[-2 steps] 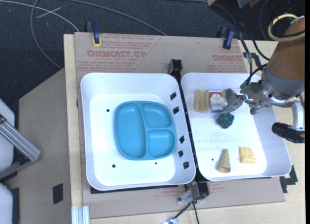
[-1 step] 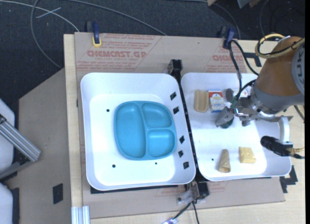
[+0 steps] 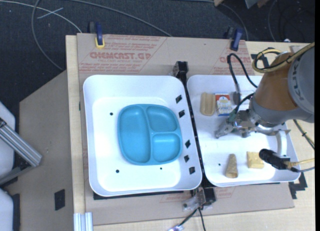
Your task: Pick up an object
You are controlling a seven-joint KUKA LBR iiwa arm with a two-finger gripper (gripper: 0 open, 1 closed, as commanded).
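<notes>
Blue divided plate (image 3: 149, 133) lies alone in the left bin (image 3: 95, 125). In the right bin (image 3: 210, 172), the jaws (image 3: 231, 126) hang low between a tan block (image 3: 207, 103) above and a cone-shaped piece (image 3: 231, 166) below, touching neither; whether they are released or clenched I cannot tell. Descending here risks closing on bare floor.

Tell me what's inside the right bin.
The right bin holds a tan block, a small printed box, a cone-shaped piece and a yellowish chunk. The arm covers the bin's far-right part.
</notes>
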